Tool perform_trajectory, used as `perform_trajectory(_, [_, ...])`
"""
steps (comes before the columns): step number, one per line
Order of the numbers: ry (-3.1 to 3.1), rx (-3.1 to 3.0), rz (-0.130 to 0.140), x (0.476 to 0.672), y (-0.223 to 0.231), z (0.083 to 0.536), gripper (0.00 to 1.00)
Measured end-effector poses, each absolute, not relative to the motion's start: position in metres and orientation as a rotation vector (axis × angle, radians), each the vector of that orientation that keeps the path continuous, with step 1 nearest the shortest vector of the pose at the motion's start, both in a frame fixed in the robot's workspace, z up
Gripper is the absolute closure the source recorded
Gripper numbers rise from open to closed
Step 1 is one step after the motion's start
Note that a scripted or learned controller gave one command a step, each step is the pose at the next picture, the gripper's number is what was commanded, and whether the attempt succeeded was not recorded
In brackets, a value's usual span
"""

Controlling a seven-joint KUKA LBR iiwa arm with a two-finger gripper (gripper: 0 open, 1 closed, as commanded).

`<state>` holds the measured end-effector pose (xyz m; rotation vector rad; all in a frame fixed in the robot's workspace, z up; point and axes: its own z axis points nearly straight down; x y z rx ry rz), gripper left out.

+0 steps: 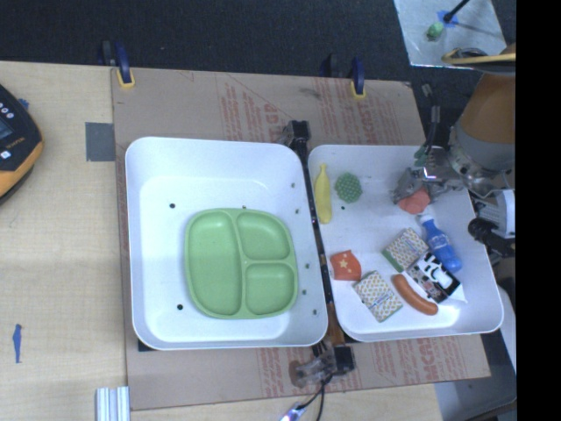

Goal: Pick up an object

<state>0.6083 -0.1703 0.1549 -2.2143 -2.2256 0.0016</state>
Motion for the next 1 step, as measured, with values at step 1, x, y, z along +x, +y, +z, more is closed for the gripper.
perform_trajectory(1, [-2.226, -2.214, 0.002, 0.6226, -0.0753, 0.2243, 1.0])
